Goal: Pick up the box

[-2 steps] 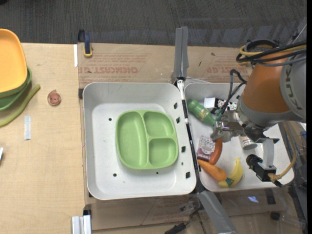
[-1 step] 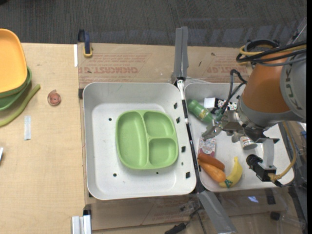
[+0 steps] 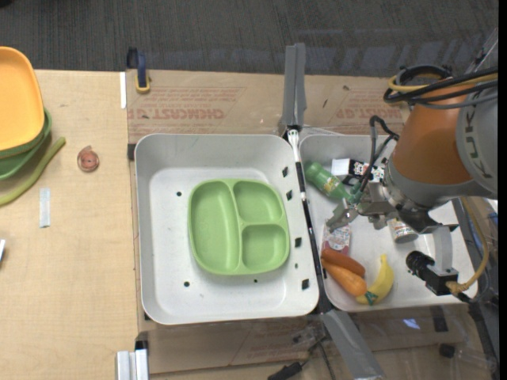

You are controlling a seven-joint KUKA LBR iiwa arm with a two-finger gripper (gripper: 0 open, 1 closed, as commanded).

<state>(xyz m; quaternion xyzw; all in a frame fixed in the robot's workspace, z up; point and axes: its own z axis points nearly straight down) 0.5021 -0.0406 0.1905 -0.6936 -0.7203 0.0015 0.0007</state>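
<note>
— Where do we see the small white cardboard box (image 3: 341,166)?

— We find it lying flat on the floor of the right-hand bin, near the far wall, just beside the arm's wrist. We cannot read its dark printed markings; part of it is hidden.

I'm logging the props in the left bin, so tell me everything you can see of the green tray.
The green tray is a light green divided plate, seemingly smooth plastic, with rounded corners and three compartments: one long section on its left, two smaller ones on its right. All three look bare. It lies flat and upright, slightly rotated, near the middle of the left bin, resting on the bin's white floor. Nothing else touches it.
</note>
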